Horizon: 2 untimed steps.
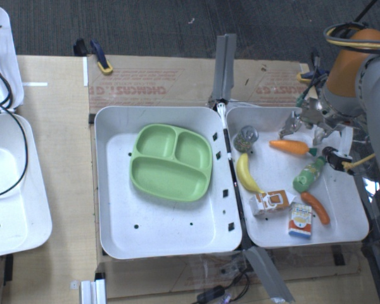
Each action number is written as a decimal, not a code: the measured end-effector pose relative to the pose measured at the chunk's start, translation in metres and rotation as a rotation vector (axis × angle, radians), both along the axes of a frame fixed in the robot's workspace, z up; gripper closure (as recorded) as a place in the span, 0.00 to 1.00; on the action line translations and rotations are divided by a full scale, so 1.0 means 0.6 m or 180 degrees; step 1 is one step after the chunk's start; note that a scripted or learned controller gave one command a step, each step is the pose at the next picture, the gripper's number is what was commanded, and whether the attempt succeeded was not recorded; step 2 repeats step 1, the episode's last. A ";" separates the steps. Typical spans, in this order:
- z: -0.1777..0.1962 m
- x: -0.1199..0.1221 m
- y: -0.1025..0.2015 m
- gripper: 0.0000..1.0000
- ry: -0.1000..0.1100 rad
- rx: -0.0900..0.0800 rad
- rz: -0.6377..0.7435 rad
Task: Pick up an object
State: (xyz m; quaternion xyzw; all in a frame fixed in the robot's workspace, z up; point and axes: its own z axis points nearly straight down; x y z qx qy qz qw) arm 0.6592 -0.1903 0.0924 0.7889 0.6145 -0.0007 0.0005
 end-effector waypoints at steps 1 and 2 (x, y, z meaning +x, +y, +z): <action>-0.001 -0.001 0.065 0.00 0.0004 0.0003 -0.0437; -0.001 -0.001 0.065 0.00 0.0004 0.0003 -0.0437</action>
